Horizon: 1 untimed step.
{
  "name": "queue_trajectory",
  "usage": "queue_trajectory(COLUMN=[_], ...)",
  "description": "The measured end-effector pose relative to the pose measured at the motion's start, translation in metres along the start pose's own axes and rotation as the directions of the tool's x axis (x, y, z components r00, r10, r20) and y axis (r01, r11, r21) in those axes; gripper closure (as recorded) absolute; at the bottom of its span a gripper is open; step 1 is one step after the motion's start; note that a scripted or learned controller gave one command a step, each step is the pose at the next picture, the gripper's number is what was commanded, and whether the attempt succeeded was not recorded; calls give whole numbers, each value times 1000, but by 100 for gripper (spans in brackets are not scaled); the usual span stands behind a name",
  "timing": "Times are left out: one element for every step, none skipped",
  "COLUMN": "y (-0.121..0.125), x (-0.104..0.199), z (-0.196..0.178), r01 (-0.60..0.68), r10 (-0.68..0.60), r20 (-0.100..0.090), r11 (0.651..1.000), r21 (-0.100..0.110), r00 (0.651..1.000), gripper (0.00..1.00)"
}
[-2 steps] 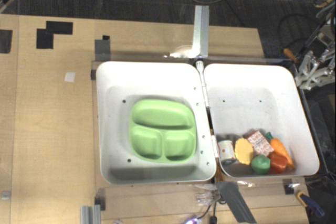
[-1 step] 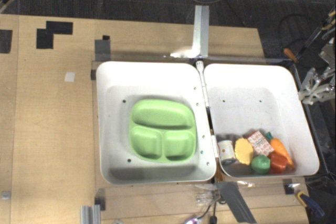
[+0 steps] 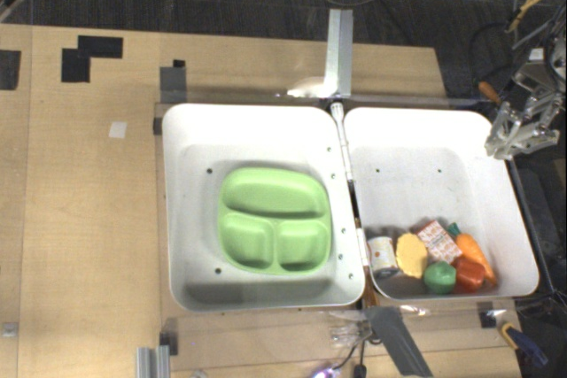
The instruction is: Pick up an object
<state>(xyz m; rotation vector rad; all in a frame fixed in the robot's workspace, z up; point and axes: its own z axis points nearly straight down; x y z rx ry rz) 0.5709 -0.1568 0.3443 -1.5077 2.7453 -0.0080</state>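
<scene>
My hand [image 3: 523, 130] looks pale grey metal, blocky, with thin silvery struts and dark gaps between them. Just above it, more grey hardware with whitish patches. Detail too blurred for screws or markings.

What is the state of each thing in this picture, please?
Gripper: at the right bin's upper right corner, above the rim, holding nothing visible.
Green tray: lying flat in the left bin, its three compartments facing up.
Can: on its side in the right bin.
Yellow piece: lying beside the can.
Green ball: resting near the front wall.
Carrot: lying in the pile.
</scene>
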Motion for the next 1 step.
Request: queue_trajectory(y=[-3], x=[-73], z=[-27], r01=[142], r10=[-142], r20=[2], r11=[990], r21=[0], r00=[990], gripper=[100])
